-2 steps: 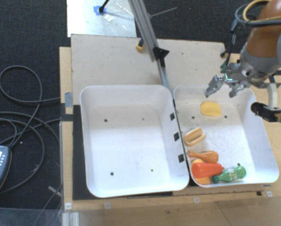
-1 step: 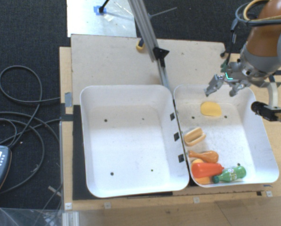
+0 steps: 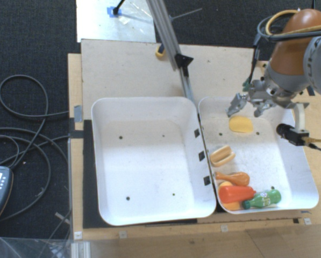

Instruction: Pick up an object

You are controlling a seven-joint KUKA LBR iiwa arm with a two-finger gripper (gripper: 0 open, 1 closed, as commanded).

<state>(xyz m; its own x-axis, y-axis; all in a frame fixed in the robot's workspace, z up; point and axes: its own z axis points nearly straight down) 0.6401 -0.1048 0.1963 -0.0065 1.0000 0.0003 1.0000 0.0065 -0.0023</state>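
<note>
My gripper [image 3: 248, 108] hangs over the far end of the right bin [image 3: 297, 165], its two fingers spread open with nothing between them. Just below it a pale yellow rounded object [image 3: 241, 124] lies on the bin floor. Nearer the bin's middle rests a hot dog in a bun [image 3: 222, 155]. At the near end lie a brown drumstick-like piece [image 3: 234, 178], a red-orange object [image 3: 235, 194] and a green bottle [image 3: 263, 199], packed close together.
The left bin [image 3: 149, 160] sits beside the right one, sharing a divider edge with black clips. A grey pole [image 3: 168, 34] slants over the bench at the back. Cables and a tablet lie on the floor at left.
</note>
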